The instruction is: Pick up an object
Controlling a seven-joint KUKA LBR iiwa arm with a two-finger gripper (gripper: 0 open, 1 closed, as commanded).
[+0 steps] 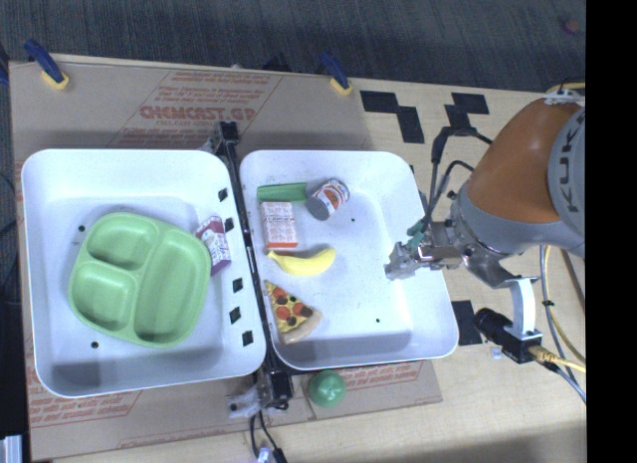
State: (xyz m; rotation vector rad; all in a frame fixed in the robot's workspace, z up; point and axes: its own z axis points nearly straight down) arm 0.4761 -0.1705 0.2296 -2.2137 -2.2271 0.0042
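Observation:
The right bin [398, 337] holds a yellow banana [303, 262], a pizza slice [289, 310], a red and white box [279, 225], a green bar [283, 191] and a small tipped can [327, 197]. My gripper [401, 262] hangs over the right side of this bin, well to the right of the banana. Nothing shows between its fingers. The grey arm with its orange band [518, 167] reaches in from the right.
The left bin [50, 172] bears a green divided plate [139, 277] and a small dark red packet [213, 240] at its right wall. A green ball [324, 387] lies on the bench below the right bin. Cables trail at the right.

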